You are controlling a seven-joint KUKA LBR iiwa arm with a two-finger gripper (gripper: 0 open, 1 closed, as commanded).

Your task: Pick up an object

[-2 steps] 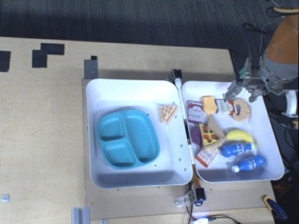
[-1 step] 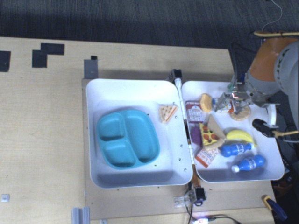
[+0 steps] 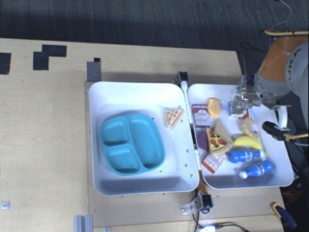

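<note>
Two bins (image 3: 96, 144), one crowded: the gripper (image 3: 240, 105) hangs low over the right bin's far side.
Whether it is apart or together cannot be told. Toy food lies below it: a banana (image 3: 247, 142), two blue bottles (image 3: 245, 155), a pizza slice (image 3: 216, 140). The step looks like the approach; next comes descending onto one piece and closing.

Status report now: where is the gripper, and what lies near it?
Gripper low over right bin, upper part, nothing seen between its fingers. Banana, two blue bottles below it. Blue tray and pizza slice in left bin.
</note>
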